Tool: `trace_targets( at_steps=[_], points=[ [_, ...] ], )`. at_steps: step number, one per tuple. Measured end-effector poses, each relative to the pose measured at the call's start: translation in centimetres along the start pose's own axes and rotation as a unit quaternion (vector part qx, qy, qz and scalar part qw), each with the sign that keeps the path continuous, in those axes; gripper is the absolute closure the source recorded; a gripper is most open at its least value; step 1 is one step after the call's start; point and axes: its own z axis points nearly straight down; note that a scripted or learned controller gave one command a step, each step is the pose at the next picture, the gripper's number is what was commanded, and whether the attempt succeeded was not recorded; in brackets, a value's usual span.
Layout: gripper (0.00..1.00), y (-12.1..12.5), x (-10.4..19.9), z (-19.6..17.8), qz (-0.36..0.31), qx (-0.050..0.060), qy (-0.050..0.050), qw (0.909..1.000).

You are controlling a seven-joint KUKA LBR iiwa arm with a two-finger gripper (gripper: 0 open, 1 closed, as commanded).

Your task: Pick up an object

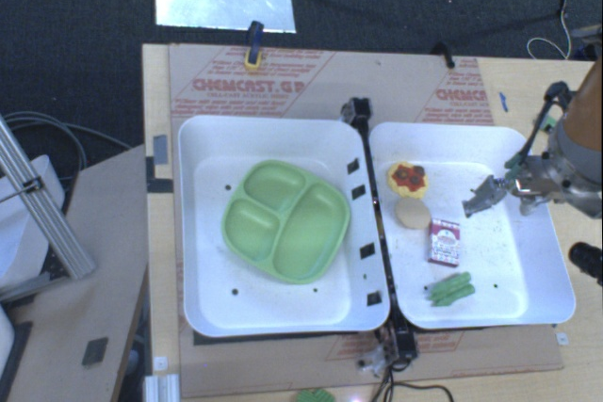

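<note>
The right bin (513,151) holds a yellow piece with a red top (408,178), a tan round piece (413,215), a small red box (444,242) and green bean pods (450,289). My gripper (481,199) hangs over the right bin's middle, to the right of the tan piece and above the red box. It reaches in from the right edge, fingers pointing left. Nothing shows between its fingers.
The left bin (203,155) carries a green divided plate (285,220). A black hinge strip (369,202) runs between the two bins. Brown cardboard (311,80) lies under the bins, and a yellow clamp (253,50) sits at its back edge.
</note>
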Motion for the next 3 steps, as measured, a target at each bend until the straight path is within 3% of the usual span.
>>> trace_targets(
  at_steps=[1, 2, 3],
  points=[
    [0.00, -1.8, 0.3, 4.9, 0.001, 0.001, 0.001, 1.0000],
    [0.00, -1.8, -2.0, 9.6, 0.002, 0.002, 0.000, 1.0000],
    [0.00, -0.6, -0.7, 16.7, 0.000, 0.001, 0.001, 1.0000]
  ],
)
